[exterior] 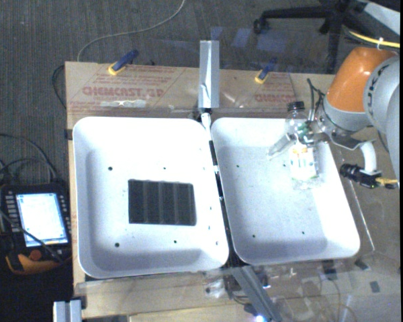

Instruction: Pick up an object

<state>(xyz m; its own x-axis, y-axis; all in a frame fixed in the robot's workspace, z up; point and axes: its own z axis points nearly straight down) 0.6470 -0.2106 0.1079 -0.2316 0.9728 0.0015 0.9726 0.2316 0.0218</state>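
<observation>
Camera view is showing the gripper [302,154] hanging over the far side of the right bin [336,243]. I cannot tell how it is set. The dark ridged block [161,202] is lying flat in the left bin [87,173], waiting, not picked up yet.

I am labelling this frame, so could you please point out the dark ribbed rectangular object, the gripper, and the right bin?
Dark ribbed rectangular object [161,202], camera view, on the middle of its top face.
Gripper [302,154], camera view, midway between its fingertips.
Right bin [282,247], camera view, on a bare part of its floor.
</observation>
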